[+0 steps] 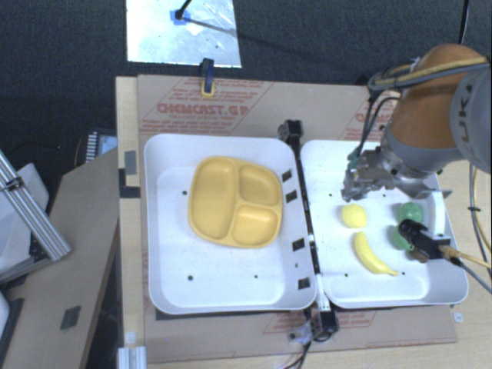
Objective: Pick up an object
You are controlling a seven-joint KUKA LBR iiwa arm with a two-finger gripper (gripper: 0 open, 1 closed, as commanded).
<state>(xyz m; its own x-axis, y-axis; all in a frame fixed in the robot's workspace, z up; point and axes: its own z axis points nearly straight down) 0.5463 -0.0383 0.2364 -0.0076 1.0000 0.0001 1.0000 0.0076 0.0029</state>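
Note:
In the right bin (pixel 330 283) lie a round yellow lemon-like fruit (pixel 354 216), a yellow banana (pixel 373 255) in front of it, and a green object (pixel 408 212) at the right, partly hidden by a black part of the arm. My gripper (pixel 356 187) hangs just above and behind the round yellow fruit, pointing down at the bin floor. Nothing shows between its fingers. The left bin (pixel 165 275) holds a yellow three-compartment plate (pixel 234 201).
The grey and orange arm (pixel 434 114) covers the right bin's back right corner. A black divider with clips (pixel 301 206) runs between the bins. Cables trail at the right edge. Bare bin floor lies around the plate and at the right bin's left side.

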